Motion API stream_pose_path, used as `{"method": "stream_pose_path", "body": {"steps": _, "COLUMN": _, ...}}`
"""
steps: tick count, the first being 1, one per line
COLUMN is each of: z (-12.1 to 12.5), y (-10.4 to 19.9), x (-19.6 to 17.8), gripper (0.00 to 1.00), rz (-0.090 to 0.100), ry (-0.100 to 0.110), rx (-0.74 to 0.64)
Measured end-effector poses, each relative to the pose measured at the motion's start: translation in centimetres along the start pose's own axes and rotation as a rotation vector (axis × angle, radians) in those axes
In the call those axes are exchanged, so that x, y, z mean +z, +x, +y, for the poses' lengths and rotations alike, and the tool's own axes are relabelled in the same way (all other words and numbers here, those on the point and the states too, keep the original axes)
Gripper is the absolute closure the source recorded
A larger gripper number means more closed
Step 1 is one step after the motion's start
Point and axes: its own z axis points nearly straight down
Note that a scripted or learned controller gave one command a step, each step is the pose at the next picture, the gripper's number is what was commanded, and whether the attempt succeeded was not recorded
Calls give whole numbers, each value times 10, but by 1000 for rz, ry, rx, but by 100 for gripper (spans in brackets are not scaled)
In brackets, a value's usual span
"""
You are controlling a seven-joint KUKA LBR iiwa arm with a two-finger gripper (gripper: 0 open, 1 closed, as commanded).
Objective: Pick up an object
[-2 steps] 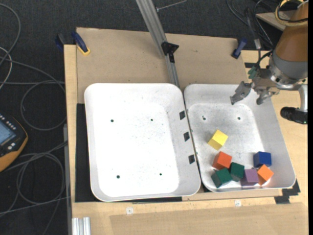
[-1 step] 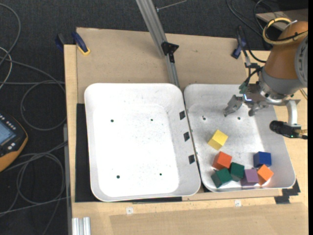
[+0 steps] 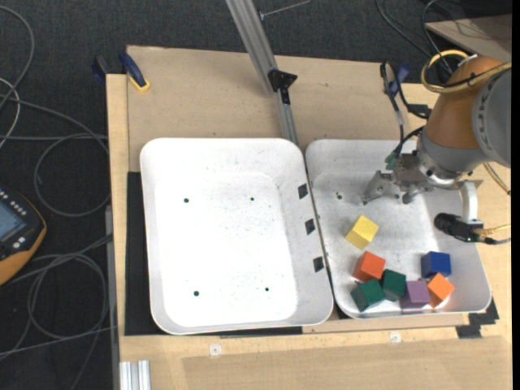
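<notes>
Your hand (image 3: 396, 187) hovers spread and empty over the right bin (image 3: 325, 218), near the yellow cube (image 3: 362, 231), which sits below it turned corner-on with no long axis.

A pale wooden tabletop (image 3: 203, 96) stands on dark carpet (image 3: 57, 23), where thin cables (image 3: 49, 149) loop along the left side. A yellow and black handheld device (image 3: 15, 232) lies at the left edge. A blue clamp with a yellow tip (image 3: 134, 71) grips the tabletop's far left corner, and another blue clamp (image 3: 392, 78) sits on the far right edge. A slanted metal pole (image 3: 258, 47) runs from the top down to the tabletop, carrying a black bracket (image 3: 282, 80).
</notes>
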Motion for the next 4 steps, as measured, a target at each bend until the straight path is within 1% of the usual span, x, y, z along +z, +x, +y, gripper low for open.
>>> {"method": "stream_pose_path", "body": {"steps": 1, "z": 2, "y": 0, "x": -15, "gripper": 100, "rz": -1, "ry": -9, "rx": -1}}
{"method": "stream_pose_path", "body": {"steps": 2, "z": -5, "y": 6, "x": -67, "gripper": 100, "rz": -3, "ry": -12, "rx": -2}}
{"method": "stream_pose_path", "body": {"steps": 3, "z": -3, "y": 6, "x": -111, "gripper": 100, "rz": -3, "ry": -13, "rx": -2}}
{"method": "stream_pose_path", "body": {"steps": 4, "z": 14, "y": 54, "x": -114, "gripper": 100, "rz": 0, "ry": -10, "rx": -6}}
